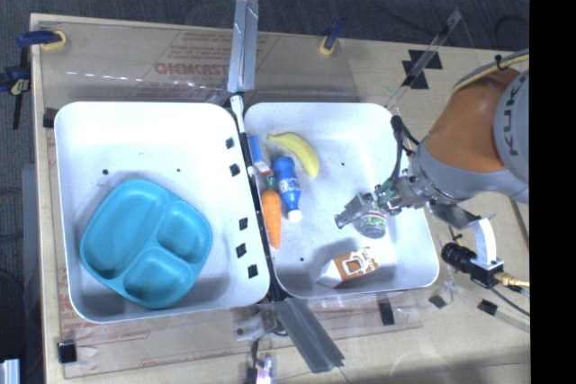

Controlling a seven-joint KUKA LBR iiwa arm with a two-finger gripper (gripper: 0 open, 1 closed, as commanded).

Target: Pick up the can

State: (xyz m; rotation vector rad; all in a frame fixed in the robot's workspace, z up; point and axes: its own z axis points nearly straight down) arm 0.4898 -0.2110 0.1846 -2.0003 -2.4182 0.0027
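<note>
- We see the claw [358, 213] low in the right bin [333, 117], by its right wall.
- We cannot tell how the claw is set.
- The can [372, 224] lies just beside the claw tip, above the orange carton [355, 265].
- The left bin [135, 117] holds a blue tray [144, 240].

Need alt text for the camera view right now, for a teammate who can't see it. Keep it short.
The claw sits low in the right bin, right at a small can. An orange carton lies nearer the front, with a banana, blue bottle and carrot by the divider. The left bin holds a blue sectioned plate.
</note>
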